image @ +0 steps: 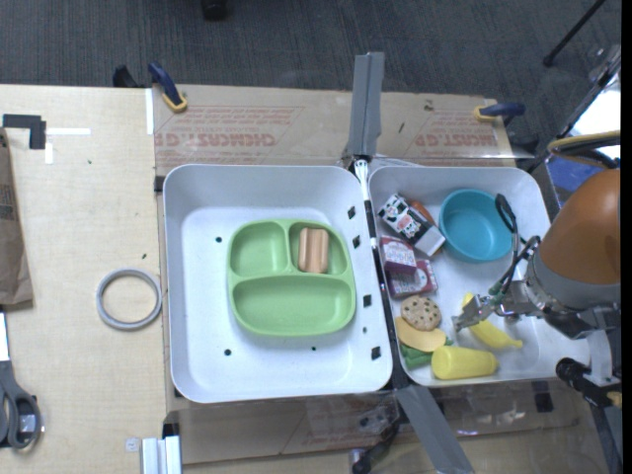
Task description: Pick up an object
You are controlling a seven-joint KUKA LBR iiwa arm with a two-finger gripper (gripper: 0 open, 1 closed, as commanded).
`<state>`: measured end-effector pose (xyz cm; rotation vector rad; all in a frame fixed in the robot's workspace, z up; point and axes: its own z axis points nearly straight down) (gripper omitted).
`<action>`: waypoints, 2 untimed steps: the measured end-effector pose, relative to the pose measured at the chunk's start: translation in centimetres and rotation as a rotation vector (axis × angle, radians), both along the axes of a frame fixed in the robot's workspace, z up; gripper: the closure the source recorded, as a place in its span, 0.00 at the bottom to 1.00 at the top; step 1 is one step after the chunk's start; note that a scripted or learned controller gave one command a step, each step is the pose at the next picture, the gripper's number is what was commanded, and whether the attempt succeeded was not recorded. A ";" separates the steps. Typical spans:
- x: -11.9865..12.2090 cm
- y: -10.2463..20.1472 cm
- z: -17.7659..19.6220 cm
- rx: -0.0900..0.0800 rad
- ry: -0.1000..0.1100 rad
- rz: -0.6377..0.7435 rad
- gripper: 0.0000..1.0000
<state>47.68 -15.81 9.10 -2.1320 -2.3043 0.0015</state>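
The right bin (538, 191) holds a blue bowl (474, 225), a small black-and-white carton (405, 217), a purple packet (405, 265), a cookie (422, 312), a yellow banana (494, 336), a yellow cup (462, 362) lying on its side and a flat yellow piece (420, 338). My gripper (478, 310) is low in this bin, just above and left of the banana and right of the cookie. The grey arm with its orange band (592, 230) comes in from the right and hides the bin's right side.
The left bin (188, 265) holds a green divided plate (291, 304) with a sausage (313, 250) in its top right compartment. A grey ring (128, 297) and scissors (18, 415) lie on the bench at the left. Blue clamps (170, 87) sit at the back.
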 end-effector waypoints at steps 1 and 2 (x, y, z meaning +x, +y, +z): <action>0.0 -0.1 0.9 0.000 0.000 -0.003 1.00; 7.5 5.6 8.2 -0.002 0.000 -0.089 1.00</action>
